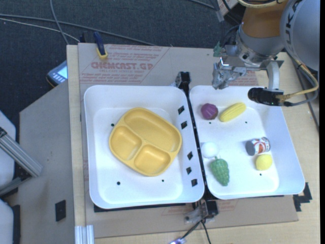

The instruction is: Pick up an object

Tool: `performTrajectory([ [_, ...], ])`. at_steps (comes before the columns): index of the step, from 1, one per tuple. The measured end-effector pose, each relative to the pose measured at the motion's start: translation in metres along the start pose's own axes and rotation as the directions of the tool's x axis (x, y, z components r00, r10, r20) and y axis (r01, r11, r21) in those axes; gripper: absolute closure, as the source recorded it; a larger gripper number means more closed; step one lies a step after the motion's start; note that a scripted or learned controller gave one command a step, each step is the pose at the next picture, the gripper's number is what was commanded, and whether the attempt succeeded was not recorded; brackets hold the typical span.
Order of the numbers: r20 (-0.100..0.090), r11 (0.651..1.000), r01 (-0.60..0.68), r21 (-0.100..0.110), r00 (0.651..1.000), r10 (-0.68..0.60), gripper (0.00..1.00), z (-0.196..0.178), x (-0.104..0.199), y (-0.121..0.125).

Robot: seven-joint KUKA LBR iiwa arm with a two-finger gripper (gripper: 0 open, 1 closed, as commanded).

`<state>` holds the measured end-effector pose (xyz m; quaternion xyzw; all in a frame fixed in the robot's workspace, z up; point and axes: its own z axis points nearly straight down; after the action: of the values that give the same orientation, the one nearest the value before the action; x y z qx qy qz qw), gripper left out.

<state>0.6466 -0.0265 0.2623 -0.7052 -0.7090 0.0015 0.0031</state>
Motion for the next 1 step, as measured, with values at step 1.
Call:
performTrajectory([
  [1, 0.000, 1.000, 0.001, 0.002, 1.000, -0.001, 1.00, 0.0198, 0.0576, -0.0083],
])
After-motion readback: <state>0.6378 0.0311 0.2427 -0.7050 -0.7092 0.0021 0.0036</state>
